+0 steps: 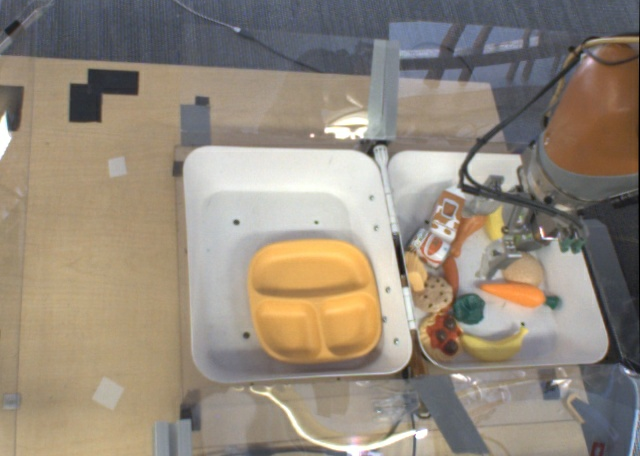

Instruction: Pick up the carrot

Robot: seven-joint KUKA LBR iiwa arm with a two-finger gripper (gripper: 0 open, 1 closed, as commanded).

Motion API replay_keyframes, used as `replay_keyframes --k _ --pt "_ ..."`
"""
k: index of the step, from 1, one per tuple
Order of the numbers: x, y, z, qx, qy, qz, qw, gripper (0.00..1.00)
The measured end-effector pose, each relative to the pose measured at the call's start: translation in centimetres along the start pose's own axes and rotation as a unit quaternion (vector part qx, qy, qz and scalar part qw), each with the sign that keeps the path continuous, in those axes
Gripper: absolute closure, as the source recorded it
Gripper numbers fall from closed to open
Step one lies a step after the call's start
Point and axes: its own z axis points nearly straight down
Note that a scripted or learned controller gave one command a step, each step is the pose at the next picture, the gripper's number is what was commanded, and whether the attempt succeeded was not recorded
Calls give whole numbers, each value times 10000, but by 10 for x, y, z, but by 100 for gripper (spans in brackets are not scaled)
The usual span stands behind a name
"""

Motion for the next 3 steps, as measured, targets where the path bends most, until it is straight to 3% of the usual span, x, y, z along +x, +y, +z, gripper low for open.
replay_keyframes --k 1,2,3 --pt "16 -53 129 13 -48 395 9992 0" --pt "14 -51 117 16 -65 362 9993 100" --pt "18 -52 64 9 -24 -1794 9838 100"
